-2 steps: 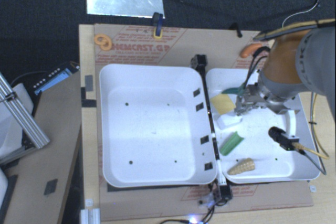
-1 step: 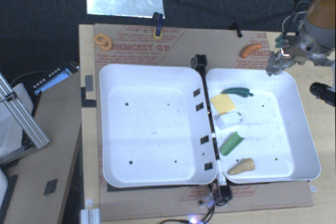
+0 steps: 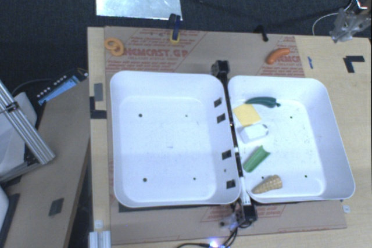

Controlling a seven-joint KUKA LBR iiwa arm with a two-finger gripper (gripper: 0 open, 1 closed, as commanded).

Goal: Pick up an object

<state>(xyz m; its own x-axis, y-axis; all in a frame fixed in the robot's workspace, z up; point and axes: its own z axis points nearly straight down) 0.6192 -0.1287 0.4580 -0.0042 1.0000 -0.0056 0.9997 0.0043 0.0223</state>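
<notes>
- White plastic bins sit side by side on the bench (image 3: 99,142), joined along a black hinge strip; the left bin (image 3: 168,139) shows a bare floor with small dark dots.
- The right bin (image 3: 325,142) holds five toy items clustered near its left wall.
- Farthest back lies a dark green pepper-like piece (image 3: 263,101).
- Just beside it, toward the front, is a yellow wedge (image 3: 247,114), touching a white block (image 3: 253,132).
- Below them lies a light green pickle-shaped piece (image 3: 256,158), tilted.
- Nearest the front edge lies a tan cone (image 3: 267,184).
- On the cardboard sheet behind the bins rest an orange sausage shape (image 3: 278,55) and an orange ring (image 3: 114,46).
- At the upper right corner, well apart from the bins, the end effector (image 3: 349,23) hangs; whether it is open or closed I cannot tell.
</notes>
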